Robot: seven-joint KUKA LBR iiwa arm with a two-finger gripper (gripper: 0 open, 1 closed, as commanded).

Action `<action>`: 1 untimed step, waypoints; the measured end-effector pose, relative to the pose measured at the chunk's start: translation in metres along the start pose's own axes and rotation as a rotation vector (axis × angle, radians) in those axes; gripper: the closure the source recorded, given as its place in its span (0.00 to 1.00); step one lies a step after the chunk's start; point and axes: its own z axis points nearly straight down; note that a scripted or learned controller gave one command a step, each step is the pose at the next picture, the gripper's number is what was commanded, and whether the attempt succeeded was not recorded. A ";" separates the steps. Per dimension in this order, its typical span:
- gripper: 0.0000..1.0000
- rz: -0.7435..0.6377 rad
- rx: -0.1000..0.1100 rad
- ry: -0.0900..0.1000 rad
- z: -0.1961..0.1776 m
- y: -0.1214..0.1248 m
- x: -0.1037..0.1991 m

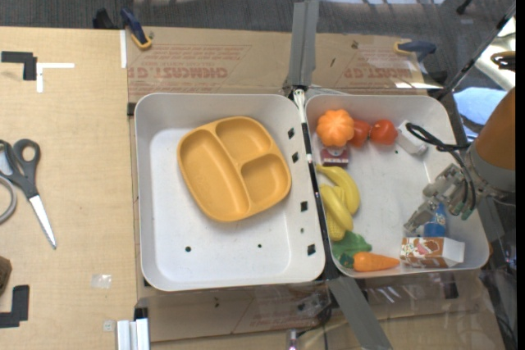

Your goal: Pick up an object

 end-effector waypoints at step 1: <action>1.00 -0.004 -0.001 -0.003 -0.009 0.001 -0.001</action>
